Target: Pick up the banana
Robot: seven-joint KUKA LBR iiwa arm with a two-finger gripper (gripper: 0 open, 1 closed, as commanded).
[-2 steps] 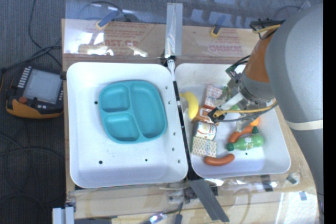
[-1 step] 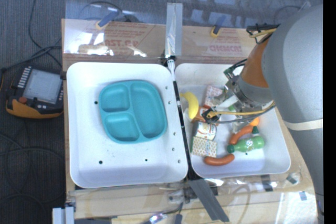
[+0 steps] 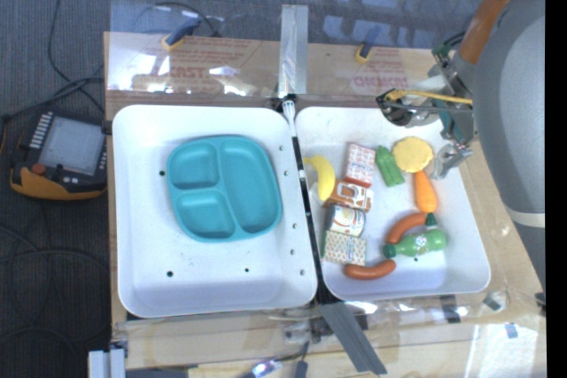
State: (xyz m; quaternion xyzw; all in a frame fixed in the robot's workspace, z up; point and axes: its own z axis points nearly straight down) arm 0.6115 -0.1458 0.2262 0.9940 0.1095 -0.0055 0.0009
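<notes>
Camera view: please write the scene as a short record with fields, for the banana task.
target: banana, at left edge of right bin, beside the divider
neighbours: snack boxes just right of it
other items: carrot, green bottle, yellow disc
left bin: holds teal tray
gripper: at right bin's far right edge, apart from banana
banana held: no

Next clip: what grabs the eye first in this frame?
The turquoise divided plate stands out, alone in the left bin. The right bin is crowded with toy food, the yellow banana at its left wall. The gripper hovers at that bin's upper right edge, far from the banana.
</notes>
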